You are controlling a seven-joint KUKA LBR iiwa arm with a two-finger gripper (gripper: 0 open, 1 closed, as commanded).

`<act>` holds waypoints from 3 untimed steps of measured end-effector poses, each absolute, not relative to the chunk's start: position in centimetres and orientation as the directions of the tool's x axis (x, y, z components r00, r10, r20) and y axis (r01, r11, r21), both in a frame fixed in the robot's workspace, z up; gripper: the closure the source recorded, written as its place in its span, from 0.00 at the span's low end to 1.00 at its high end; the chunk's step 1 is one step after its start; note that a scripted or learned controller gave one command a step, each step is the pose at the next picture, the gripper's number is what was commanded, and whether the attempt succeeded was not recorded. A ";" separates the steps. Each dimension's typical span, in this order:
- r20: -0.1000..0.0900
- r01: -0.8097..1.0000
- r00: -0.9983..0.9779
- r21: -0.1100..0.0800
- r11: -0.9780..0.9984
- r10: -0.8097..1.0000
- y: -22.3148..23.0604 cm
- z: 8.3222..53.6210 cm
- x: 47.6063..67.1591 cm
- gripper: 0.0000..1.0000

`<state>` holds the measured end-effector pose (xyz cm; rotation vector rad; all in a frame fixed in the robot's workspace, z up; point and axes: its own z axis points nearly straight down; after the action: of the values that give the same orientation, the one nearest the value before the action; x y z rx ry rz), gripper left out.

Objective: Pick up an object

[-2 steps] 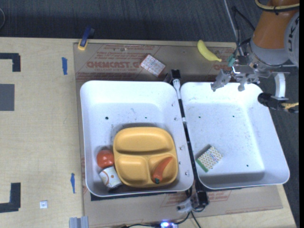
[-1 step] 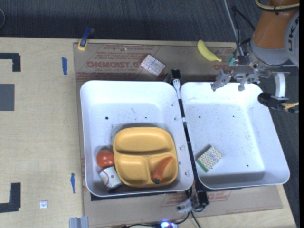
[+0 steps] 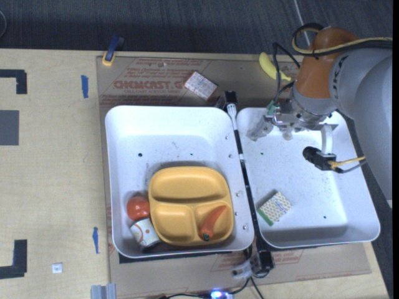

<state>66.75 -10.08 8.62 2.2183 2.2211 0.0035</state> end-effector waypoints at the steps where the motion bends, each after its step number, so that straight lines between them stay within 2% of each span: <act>1: -0.001 1.000 -0.001 0.005 0.001 1.000 -10.1 9.6 66.8 1.00; 2: -0.001 1.000 0.001 0.003 -0.001 1.000 -12.5 19.6 61.9 1.00; 3: -0.001 1.000 0.001 0.002 -0.001 1.000 -15.6 28.5 59.0 1.00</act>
<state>59.03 -15.63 28.49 2.2204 2.2188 0.0009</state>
